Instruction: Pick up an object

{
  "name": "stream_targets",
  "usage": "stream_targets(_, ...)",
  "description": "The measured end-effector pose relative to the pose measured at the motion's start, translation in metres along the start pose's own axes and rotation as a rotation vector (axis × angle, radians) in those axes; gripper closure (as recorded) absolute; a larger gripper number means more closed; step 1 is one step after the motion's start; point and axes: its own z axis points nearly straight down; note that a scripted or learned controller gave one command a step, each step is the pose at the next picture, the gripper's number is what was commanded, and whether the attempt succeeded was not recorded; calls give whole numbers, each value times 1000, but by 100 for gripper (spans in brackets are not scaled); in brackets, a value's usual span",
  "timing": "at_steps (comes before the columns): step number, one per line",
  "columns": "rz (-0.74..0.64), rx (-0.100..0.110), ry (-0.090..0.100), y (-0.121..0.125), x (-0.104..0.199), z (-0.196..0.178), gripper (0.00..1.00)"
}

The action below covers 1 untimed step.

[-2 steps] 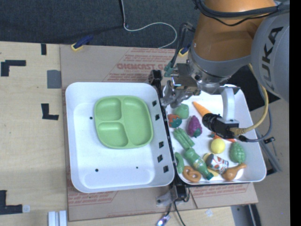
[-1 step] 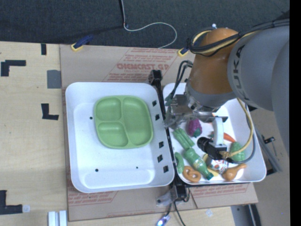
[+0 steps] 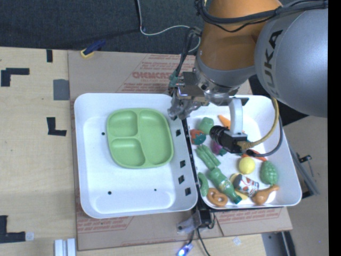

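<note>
Tool (image 3: 180, 104) over far end of the divide between left shallow white plastic bin (image 3: 90, 164) and right white bin (image 3: 258, 110); open or closed, can't tell. Right one is crowded. Suggest small yellow round toy (image 3: 246, 165): shift right and nearer, descend straight, avoid neighbours.

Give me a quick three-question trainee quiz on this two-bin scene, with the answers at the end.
1. True or false: the green divided plate lies in the view's left bin.
2. Multiple choice: the gripper is over A) the plate's middle, B) the far end of the bins' shared edge, C) a yellow ball.
3. Fill in: the toy foods lie in the view's ____ bin.
Key: 1 true; 2 B; 3 right.
</note>
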Motion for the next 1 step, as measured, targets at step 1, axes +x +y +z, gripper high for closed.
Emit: stream_targets(1, 6, -1, -2, 36, 10, -79, 100)
